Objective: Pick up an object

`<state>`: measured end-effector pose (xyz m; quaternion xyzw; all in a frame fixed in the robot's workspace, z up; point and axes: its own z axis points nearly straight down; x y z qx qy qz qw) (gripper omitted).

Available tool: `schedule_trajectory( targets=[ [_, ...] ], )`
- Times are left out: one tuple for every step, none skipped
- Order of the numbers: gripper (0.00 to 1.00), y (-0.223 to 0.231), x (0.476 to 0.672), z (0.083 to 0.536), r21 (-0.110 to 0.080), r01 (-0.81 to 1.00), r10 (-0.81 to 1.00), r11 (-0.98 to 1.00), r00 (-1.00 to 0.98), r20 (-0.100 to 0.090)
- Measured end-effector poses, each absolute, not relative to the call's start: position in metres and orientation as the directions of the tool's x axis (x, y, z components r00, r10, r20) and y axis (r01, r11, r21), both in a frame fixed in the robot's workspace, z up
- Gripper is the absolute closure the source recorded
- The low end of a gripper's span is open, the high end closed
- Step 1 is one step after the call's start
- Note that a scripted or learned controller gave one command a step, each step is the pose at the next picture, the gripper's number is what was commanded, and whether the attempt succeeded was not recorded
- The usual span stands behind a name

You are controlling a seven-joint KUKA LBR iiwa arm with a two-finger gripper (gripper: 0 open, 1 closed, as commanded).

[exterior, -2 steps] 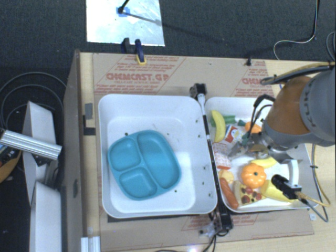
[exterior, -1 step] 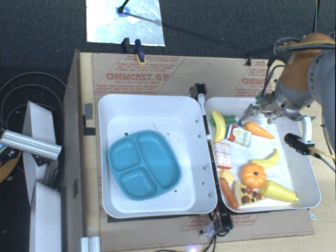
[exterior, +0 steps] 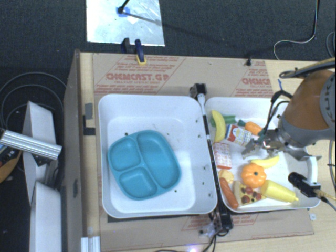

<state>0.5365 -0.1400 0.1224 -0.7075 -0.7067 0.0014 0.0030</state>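
The gripper hangs low in the right bin, its metal fingers spread apart around nothing. Just beyond the fingertips, to camera-left, lies a small bottle, its long axis roughly in line with the fingers. Just below them rest a smooth curved banana and a round ribbed orange pumpkin.

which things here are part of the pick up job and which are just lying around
Part of the job: gripper, and the right bin's candidates: banana, small bottle, orange pumpkin, yellow corn, pizza slice.

Lying about: blue divided plate in the left bin, blue clamp.
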Motion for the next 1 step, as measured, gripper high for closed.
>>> schedule_trajectory(
  targets=[
    [0.0,-0.1386,0.5032,0.0926,0.023,1.0,1.0,-0.002,0.003,-0.013]
  ],
)
